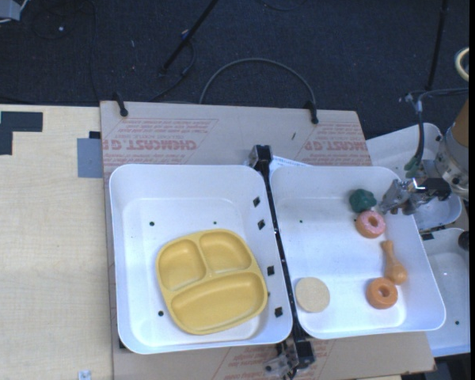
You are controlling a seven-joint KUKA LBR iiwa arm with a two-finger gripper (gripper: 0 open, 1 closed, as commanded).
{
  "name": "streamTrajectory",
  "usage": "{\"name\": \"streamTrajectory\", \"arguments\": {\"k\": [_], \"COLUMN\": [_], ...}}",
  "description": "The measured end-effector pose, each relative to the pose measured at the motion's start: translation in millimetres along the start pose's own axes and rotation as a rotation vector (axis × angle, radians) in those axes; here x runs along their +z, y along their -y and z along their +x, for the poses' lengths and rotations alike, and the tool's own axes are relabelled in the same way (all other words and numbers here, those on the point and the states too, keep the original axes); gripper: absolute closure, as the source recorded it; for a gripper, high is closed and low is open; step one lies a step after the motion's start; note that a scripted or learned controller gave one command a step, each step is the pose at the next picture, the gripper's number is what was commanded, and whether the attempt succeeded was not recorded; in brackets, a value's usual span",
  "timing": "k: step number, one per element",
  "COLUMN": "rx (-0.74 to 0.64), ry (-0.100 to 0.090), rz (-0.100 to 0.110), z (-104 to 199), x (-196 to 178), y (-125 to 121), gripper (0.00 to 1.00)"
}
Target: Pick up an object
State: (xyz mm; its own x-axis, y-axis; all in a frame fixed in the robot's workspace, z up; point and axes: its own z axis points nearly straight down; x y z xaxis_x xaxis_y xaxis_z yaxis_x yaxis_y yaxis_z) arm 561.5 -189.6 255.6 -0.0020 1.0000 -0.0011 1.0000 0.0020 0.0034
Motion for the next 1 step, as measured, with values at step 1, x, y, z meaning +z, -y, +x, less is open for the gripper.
{"name": "streamTrajectory", "arguments": {"k": [1], "rx": [-0.002], "ry": [-0.003], "rz": [0.007], "z": [43.8], "x": [7.4], "y": [-2.7], "gripper": [1.0]}}
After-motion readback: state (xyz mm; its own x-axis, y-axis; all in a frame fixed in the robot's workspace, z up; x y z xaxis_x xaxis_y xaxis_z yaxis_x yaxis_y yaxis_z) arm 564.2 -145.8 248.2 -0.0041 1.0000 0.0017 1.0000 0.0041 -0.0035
